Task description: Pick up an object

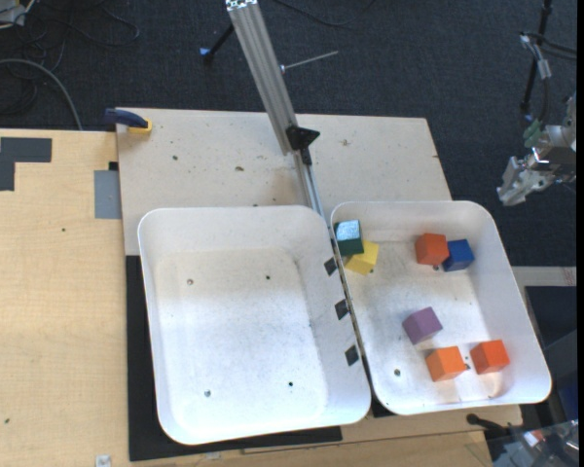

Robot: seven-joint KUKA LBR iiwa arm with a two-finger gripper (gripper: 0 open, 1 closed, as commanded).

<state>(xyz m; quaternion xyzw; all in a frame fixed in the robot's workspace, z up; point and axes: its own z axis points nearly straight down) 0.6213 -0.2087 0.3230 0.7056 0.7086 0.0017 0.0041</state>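
- Gripper (528,178) at the far right, out over the dark floor, well apart from both bins; finger state impossible to tell, and nothing seen between them.
- Right bin (506,261) holding all the blocks; left bin (175,232) beside it, the two rims touching along the middle.
- Near the right bin's upper left corner, hard by the shared rim: a light blue block (347,231), a green block (350,246) just under it and a yellow block (364,258) touching both.
- Toward the upper right: an orange block (430,249) with a blue block (458,254) pressed against its right side.
- Alone near the middle: a purple block (421,324).
- Toward the lower right: two more orange blocks (447,363) (490,356) side by side, close to the bin wall.
- Slanted aluminium post (268,76) rising from the bench behind the bins.
- Small blue and yellow clamp (128,120) at the bench's back left corner.
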